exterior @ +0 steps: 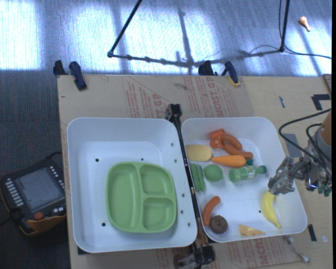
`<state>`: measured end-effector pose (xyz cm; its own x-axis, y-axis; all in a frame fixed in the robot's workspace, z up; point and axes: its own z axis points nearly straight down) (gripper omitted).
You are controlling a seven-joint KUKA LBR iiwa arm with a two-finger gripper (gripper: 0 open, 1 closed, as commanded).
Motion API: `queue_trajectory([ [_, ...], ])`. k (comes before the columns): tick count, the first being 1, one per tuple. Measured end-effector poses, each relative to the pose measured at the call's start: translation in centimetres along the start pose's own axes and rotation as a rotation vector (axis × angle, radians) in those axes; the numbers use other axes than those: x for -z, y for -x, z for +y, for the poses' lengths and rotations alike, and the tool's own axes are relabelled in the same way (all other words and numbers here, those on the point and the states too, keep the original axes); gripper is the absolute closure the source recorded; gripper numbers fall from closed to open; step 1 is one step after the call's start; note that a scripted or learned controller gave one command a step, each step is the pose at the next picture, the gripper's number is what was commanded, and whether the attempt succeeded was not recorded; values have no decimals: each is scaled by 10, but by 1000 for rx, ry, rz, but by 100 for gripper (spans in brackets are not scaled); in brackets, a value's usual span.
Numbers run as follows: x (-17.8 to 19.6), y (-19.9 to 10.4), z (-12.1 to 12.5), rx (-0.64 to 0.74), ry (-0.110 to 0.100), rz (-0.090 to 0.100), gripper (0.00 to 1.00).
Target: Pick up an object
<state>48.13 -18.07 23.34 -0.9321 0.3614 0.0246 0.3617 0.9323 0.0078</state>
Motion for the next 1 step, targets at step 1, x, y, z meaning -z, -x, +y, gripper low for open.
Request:
queue_trajectory([
  [1,40,-3,-3,239,-9,-21,100],
])
